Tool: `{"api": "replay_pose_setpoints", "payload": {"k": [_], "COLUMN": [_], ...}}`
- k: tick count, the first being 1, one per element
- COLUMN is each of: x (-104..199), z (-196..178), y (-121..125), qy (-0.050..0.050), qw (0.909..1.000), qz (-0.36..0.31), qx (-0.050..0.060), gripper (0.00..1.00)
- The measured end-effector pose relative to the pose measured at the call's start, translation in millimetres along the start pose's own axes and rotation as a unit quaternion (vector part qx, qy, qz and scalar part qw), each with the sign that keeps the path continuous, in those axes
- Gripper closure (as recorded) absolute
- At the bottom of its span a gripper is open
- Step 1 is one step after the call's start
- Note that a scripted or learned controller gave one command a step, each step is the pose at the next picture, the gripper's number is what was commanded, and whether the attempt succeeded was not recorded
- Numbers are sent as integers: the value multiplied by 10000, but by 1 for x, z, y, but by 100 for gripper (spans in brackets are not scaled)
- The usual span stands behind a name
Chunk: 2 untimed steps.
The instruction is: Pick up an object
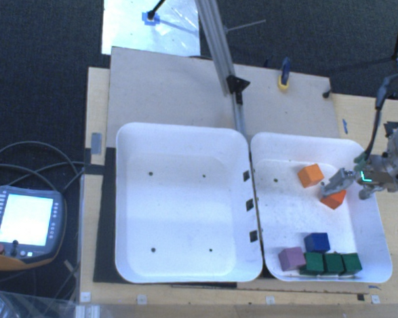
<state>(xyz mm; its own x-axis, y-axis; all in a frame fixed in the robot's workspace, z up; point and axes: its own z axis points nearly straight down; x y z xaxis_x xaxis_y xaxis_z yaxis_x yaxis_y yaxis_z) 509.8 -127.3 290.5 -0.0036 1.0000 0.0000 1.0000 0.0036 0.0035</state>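
My gripper (340, 185) reaches in from the right over the right bin (280, 164). It hangs directly above a red-orange block (333, 199) near the bin's far right side and partly covers that block's top. I cannot tell whether the block is gripped. An orange cube (311, 175) lies just to the left of it, apart from the gripper.
Along the right bin's near edge sit a blue cube (317, 241), a purple block (290, 258) and two green cubes (325, 264) close together. The left bin (135, 144) adjoins on the left. A teach pendant (19, 227) lies off the bench at far left.
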Motion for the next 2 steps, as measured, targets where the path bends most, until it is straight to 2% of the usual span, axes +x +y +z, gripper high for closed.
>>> {"api": "replay_pose_setpoints", "payload": {"k": [2], "x": [-1], "z": [85], "y": [7], "qy": [4], "qw": [10000], "qz": [7], "qx": [30], "gripper": [0]}}
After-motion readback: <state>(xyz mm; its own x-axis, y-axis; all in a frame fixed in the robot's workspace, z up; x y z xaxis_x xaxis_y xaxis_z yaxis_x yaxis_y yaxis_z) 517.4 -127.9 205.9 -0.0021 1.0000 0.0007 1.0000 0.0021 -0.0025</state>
